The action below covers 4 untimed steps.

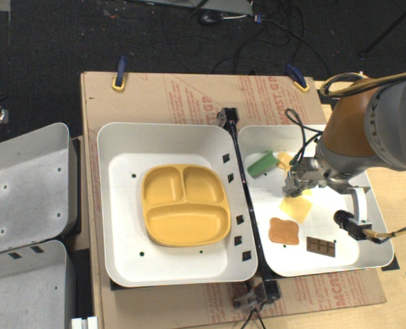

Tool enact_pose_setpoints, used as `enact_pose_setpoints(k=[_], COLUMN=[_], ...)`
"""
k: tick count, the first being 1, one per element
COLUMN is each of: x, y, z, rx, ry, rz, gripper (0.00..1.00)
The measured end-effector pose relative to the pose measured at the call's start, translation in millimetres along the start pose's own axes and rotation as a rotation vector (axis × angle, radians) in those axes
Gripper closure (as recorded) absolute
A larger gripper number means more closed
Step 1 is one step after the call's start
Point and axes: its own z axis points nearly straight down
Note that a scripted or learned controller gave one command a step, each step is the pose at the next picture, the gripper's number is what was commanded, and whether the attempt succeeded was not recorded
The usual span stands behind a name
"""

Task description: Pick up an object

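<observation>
Closest to the camera, in the right-hand shallow white bin point(377, 256), there's a small dark brown chocolate-bar-looking rectangle point(320, 247) at about 5 o'clock in that bin, and a flat tan toast-shaped piece point(283, 232) just beside it at 6 o'clock. A bit further in sits a pale yellow wedge like a cheese slice point(297, 208), roughly bin centre.

The two-finger gripper point(298, 187) hangs right at the 12 o'clock edge of that yellow wedge, so I'd guess that's the pick target. Can't tell if the jaws are spread or closed; the wrist hides them from up here. Nothing visibly between them.

Further back, at 11 o'clock in the bin, a green block point(261, 164) lies tilted, with a small yellow chunk point(285, 160) touching or nearly touching its right end.

The left white bin point(113, 184) holds a yellow three-section plastic plate point(186, 205), well apart from the action.

What could go wrong, in my view: the wedge looks thin and flat, so the fingers may just scrape over it or shove it toward the toast. Coming down on its edge rather than its middle could flip it out.
</observation>
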Motion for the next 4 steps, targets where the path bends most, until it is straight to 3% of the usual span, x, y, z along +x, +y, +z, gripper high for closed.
enact_pose_setpoints(k=[3,4], x=[7,55], y=[5,16], z=[-165,-149], rx=[-0.006,0.001], ry=[-0.001,0.002], rz=[-0.006,-0.009], gripper=[1.0,1.0])
